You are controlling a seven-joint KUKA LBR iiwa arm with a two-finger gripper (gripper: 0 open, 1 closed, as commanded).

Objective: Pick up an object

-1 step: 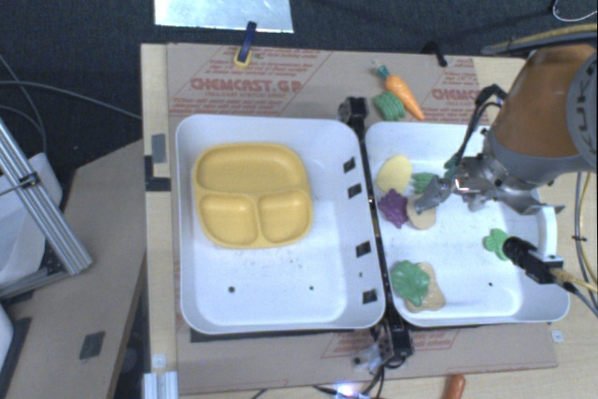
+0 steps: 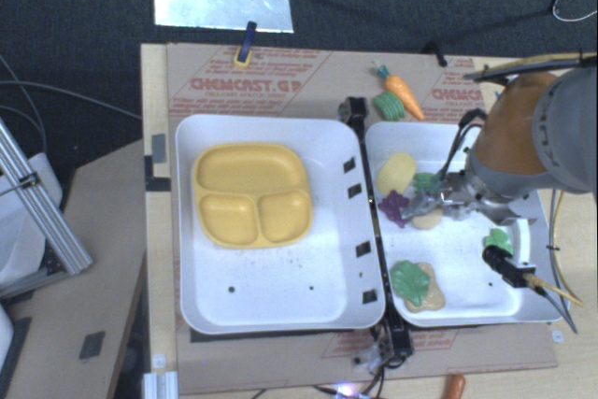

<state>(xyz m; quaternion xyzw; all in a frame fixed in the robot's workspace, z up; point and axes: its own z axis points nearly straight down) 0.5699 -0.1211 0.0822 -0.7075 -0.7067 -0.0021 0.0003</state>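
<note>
The right white bin (image 2: 458, 290) holds several toy foods: a yellow lemon-like piece (image 2: 395, 171), a purple grape bunch (image 2: 393, 207), a tan piece (image 2: 427, 220), a green leafy piece on a tan cookie (image 2: 412, 281), and small green bits (image 2: 498, 241). My gripper (image 2: 439, 198) comes in from the right and sits low in this bin, just right of the purple bunch and above the tan piece, with a green piece (image 2: 426, 181) beside it. The fingers are hard to make out against the objects.
The left white bin (image 2: 215, 294) holds a yellow divided plate (image 2: 252, 193). A toy carrot (image 2: 404, 92) and a green piece (image 2: 388, 106) lie on the cardboard behind the right bin. A black divider (image 2: 366, 201) runs between the bins. Cables hang at the right.
</note>
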